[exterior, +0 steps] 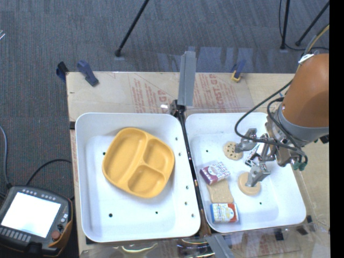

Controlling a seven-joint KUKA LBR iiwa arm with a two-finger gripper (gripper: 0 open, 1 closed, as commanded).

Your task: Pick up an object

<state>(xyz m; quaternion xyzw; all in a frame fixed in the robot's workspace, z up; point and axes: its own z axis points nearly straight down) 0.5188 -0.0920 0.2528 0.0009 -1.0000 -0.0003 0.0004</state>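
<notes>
You see the bench (134,93) carrying two white bins: left bin (86,198), right bin (290,208), touching side by side.

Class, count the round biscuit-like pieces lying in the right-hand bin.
2: a chocolate-chip cookie near the bin's middle, and a plain tan disc under the gripper. The arm may hide others.

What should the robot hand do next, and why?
Probably lower a little and close: the gripper hangs right over the round tan disc in the right bin, and nothing shows between its fingers yet.
</notes>
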